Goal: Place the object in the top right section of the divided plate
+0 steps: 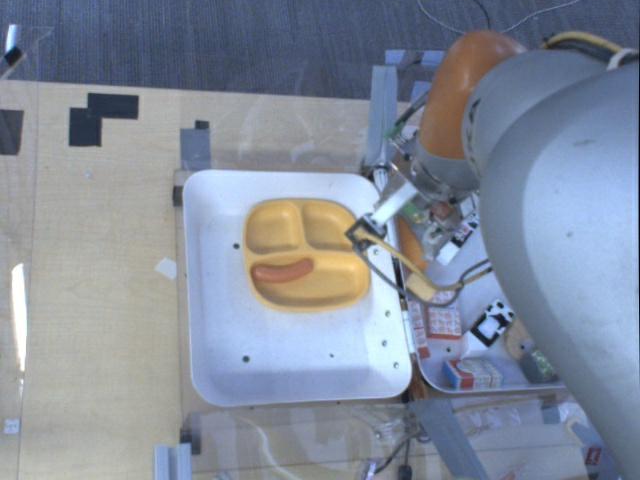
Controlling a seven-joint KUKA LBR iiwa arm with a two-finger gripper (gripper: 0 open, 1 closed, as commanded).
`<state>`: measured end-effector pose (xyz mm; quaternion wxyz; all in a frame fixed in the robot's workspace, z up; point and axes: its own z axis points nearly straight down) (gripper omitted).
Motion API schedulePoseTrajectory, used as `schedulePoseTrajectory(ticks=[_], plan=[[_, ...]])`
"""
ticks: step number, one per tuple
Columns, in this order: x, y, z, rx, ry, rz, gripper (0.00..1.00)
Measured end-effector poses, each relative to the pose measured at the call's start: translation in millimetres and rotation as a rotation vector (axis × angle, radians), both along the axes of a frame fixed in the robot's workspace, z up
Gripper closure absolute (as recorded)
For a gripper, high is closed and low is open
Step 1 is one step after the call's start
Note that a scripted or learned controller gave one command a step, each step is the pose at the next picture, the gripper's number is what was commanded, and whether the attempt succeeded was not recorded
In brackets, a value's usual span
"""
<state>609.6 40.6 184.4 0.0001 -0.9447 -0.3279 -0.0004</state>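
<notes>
Grey arm fills the right foreground, reaching left. Its gripper sits at the right rim of the yellow divided plate, just beside the top right section, probably to release there. Whether it is open or closed cannot be told. A tan elongated piece trails from it across the bin seam, and it is unclear if this is gripped. A red sausage lies in the lower compartment. The plate rests in the left bin.

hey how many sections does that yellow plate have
3: the divided plate has a top left section, a top right section, and a long bottom one holding the hot dog.
</notes>
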Motion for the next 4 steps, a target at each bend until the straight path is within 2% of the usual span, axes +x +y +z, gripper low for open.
schedulePoseTrajectory(ticks=[4], plan=[[0.0, 0.0, 0.0, 0.000, 0.000, 0.000, 0.00]])
